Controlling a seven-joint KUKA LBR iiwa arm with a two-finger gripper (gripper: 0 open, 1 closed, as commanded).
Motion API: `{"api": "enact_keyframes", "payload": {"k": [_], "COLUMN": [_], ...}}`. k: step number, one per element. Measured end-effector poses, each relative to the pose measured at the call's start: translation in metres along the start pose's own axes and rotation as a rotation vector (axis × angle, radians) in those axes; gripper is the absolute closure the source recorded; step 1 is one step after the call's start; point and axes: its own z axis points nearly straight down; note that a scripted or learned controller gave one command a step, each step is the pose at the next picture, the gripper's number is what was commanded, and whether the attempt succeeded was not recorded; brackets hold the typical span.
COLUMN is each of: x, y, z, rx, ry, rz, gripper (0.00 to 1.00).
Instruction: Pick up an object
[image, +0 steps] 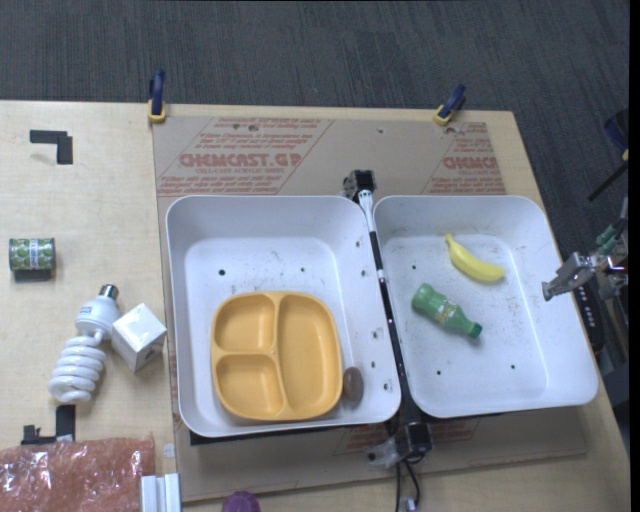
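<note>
- Grey metal jaws (578, 273) sit at the right rim of the right bin (565, 385), at the table's right edge; whether they are spread or closed cannot be told, and nothing is seen held in them
- Nearest to them is the yellow banana (474, 259), lying toward the bin's far side, its long axis slanting from far-left to near-right, so its near end points roughly at the jaws
- Just beyond it, nearer the bin's middle, lies the green bottle (445, 311) on its side, on much the same slant, cap end toward the right rim
- In the left bin (190, 230), well apart, rest a yellow divided plate (277, 354) and a small brown lump (353, 384) against its right edge
- My judgement: the banana is the shorter reach, leftward from the jaws
</note>
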Motion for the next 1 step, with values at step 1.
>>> {"api": "enact_keyframes", "payload": {"k": [1], "x": [-0.0169], "y": [0.0190], "z": [0.1460], "rx": [0.000], "ry": [0.000], "rz": [0.002], "gripper": [0.00]}}
